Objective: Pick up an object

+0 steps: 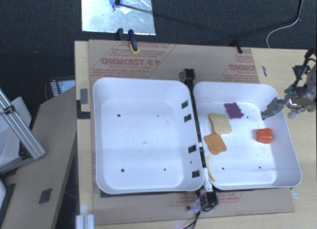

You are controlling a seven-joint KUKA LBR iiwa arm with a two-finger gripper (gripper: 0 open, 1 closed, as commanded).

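Judging red block (264, 135) near right bin's (237, 181) right edge: light, rigid, likely smooth; we'd pinch its flat sides. Gripper (277, 105) at rim, state unclear to us.

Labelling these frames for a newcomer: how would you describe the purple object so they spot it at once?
Look in the right bin, toward its far wall. The purple object lies there, just above the pale tan piece; it is the only dark, knobbly item, unlike the orange piece and red-orange block.

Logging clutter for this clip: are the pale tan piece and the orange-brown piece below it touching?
Cannot tell. In the camera view the pale tan piece and the orange-brown piece meet edge to edge, with no plain gap or overlap.
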